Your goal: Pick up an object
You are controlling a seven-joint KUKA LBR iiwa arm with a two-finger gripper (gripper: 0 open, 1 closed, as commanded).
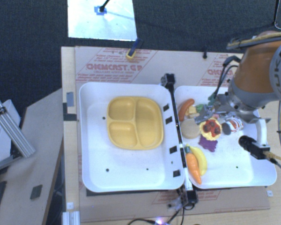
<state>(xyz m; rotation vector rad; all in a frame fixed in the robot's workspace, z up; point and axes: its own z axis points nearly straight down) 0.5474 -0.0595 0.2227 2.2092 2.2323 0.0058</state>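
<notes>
Two shallow white bins sat side by side on the bench. The left bin (93, 172) held one yellow divided plate (133, 122) with three compartments. The right bin (243, 175) held a cluster of toy foods: one hot dog (184, 108) near the divider, one beige round piece (190, 129), one yellow-and-red piece (210, 128), one bunch of purple grapes (208, 144), one banana (201, 159), and one carrot (193, 168).

The carrot lay against the divider at the near edge of the right bin, its long axis running roughly from far to near, the green top at the far end and the orange tip pointing toward the near rim. The banana lay just beside it, curving the same way.

The grey arm with its orange band reached in from the right, wrist bent down over the far half of the right bin. The gripper (214, 110) hung over the food cluster; whether its jaws were spread or pressed together could not be told
</notes>
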